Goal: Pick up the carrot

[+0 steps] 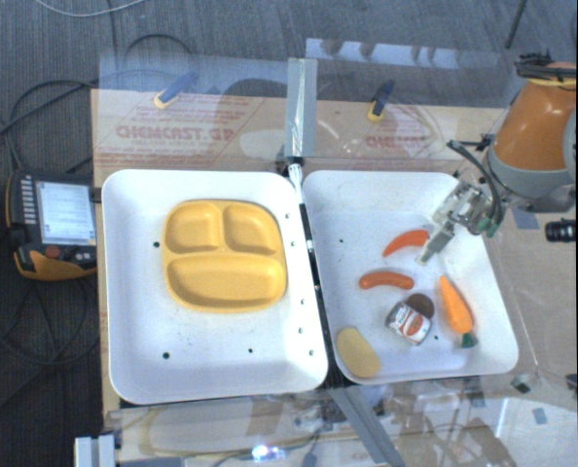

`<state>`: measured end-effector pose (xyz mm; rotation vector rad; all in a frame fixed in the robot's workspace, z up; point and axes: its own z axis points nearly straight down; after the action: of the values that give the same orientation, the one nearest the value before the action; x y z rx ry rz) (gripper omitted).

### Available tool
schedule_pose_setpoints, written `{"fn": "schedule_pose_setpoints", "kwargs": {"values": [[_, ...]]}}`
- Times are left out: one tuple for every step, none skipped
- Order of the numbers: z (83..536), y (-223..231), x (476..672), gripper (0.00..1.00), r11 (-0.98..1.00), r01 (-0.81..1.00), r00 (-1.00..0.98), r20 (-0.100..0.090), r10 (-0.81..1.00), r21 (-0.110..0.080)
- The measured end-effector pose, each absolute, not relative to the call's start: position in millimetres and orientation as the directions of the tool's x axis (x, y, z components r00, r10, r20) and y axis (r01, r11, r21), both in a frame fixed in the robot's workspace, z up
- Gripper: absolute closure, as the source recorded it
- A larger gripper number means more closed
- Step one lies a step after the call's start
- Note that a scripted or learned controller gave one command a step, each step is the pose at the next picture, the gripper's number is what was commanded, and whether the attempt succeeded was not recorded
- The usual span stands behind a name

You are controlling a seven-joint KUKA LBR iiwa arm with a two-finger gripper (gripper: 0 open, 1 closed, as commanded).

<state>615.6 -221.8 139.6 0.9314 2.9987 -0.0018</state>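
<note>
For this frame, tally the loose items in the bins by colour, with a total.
Orange or red: 3 - carrot, chili pepper, sausage
Yellow: 2 - divided plate, potato
Silver and brown: 1 - can
Total: 6

Faint red lettering on the clear sheet (pixel 172 129) behind the bins reads roughly "CHEMCAST", partly illegible.

Orange carrot (pixel 454 305) w/ green tip, yellow tray (pixel 225 255), white bins (pixel 133 358), red-orange peppers (pixel 406 241)
</note>
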Motion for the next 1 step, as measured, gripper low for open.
{"fn": "schedule_pose_setpoints", "kwargs": {"values": [[92.2,-223.7,569.0,0.0,0.775,0.631,-0.775,-0.016,0.631,0.009]]}}
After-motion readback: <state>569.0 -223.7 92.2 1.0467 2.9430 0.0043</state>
